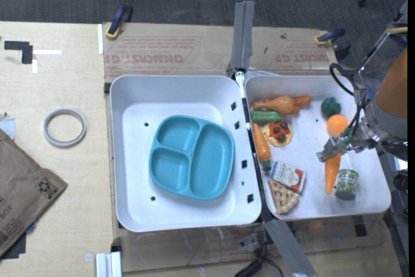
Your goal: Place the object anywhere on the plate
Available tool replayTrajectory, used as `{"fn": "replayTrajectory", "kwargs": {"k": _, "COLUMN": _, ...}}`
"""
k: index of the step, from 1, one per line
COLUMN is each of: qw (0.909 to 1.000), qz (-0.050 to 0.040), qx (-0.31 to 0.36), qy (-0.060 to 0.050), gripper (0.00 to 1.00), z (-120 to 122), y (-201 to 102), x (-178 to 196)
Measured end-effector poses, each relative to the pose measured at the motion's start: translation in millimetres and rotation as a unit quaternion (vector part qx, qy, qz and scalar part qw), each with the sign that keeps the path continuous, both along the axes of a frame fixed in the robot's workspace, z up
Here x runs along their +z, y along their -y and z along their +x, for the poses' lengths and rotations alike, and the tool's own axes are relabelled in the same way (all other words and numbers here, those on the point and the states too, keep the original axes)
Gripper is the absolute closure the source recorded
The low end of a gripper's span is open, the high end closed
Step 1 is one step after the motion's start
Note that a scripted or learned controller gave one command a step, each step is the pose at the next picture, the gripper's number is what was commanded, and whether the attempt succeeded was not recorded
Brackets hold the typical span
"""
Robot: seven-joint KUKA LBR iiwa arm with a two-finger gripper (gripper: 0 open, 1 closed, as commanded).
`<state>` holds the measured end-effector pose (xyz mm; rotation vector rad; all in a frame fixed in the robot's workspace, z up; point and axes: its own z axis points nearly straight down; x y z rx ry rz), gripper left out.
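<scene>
A blue plate (192, 157) with three compartments lies in the left bin (130, 107), with nothing on it. My gripper (329, 152) hangs low over the right side of the right bin (376, 204). It is just above the top end of an orange carrot (331, 173) and below an orange ball (336, 124). I see nothing lifted off the bin floor.
The right bin also holds a drumstick (282, 104), a green vegetable (267, 117), a small pizza (280, 132), an orange stick (261, 143), a juice box (286, 175), a waffle slice (283, 197), a dark green piece (331, 106) and a green can (346, 184). A tape ring (65, 127) lies on the bench at left.
</scene>
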<state>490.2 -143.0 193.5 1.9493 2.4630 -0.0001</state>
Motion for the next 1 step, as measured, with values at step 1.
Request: {"fn": "replayTrajectory", "kwargs": {"k": 1, "qw": 0.9899, "qz": 0.0004, "qx": 0.142, "qy": -0.001, "gripper": 1.0, "z": -12.1, "y": -73.3, "x": -2.9}}
